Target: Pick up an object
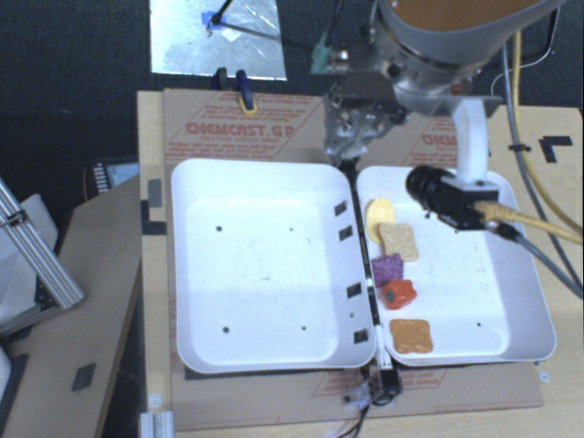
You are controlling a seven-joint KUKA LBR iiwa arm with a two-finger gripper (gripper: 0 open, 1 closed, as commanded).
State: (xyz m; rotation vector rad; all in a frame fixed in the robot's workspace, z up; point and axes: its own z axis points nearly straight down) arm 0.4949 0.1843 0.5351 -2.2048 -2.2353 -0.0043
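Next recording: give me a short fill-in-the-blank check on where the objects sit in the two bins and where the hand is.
1. All five small objects lie in the ____ bin as the camera sees it.
2. The yellow piece lies at the far end of the row; the nearest piece is ____ in colour.
3. The red piece touches the ____ piece just beyond it.
4. The hand is above the bins' ____ edge.

Missing words: right; orange; purple; far

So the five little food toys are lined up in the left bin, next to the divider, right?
Not quite: the camera view shows them in the right bin, along its left wall: yellow piece, cracker, purple piece, red piece, orange piece.
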